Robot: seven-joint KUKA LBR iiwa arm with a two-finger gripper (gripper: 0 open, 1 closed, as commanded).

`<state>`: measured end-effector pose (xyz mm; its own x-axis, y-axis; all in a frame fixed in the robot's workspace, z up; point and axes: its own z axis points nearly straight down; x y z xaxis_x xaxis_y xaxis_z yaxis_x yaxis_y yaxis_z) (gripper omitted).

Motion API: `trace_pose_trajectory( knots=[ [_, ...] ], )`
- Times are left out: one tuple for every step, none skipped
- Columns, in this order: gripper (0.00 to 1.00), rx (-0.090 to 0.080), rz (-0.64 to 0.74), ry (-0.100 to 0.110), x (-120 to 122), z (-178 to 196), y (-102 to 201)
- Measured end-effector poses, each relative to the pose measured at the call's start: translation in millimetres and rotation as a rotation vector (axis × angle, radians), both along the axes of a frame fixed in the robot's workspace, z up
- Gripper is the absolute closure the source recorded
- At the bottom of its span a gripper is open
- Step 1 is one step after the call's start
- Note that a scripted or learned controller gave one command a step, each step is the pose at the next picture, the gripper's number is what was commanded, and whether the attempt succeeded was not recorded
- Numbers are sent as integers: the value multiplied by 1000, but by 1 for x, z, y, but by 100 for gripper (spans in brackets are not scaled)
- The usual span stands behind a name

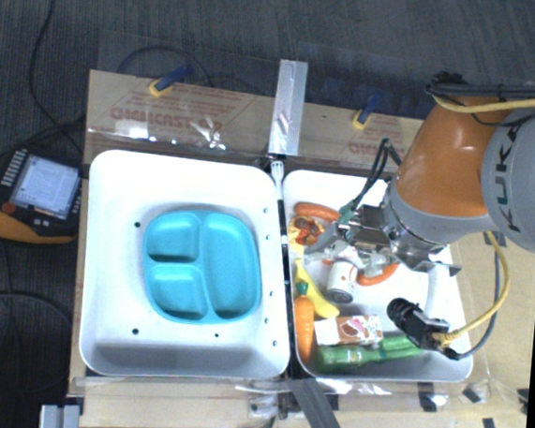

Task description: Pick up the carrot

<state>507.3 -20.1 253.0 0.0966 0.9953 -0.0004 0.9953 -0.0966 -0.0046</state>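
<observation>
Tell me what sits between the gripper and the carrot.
In the camera view, a yellow banana lies between the gripper and the carrot, along the right bin's left side.

Orange carrot lengthwise along bin's left wall

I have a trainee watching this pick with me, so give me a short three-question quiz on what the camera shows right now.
1. True or false: the carrot lies in the same bin as the blue divided plate.
2. Multiple choice: the gripper is over A) the left bin, B) the right bin, C) the bare bench.
3. Fill in: the carrot lies along the right bin's ____ wall, just below the banana.

Key
1. False: the plate sits in the left bin, the carrot in the right one.
2. B.
3. Left.
</observation>
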Motion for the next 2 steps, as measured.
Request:
trace_pose_trajectory(
  knots=[
    [0,-3,61,-5,14,173,-64],
    [0,1,396,-3,18,33,-1]
  ],
)
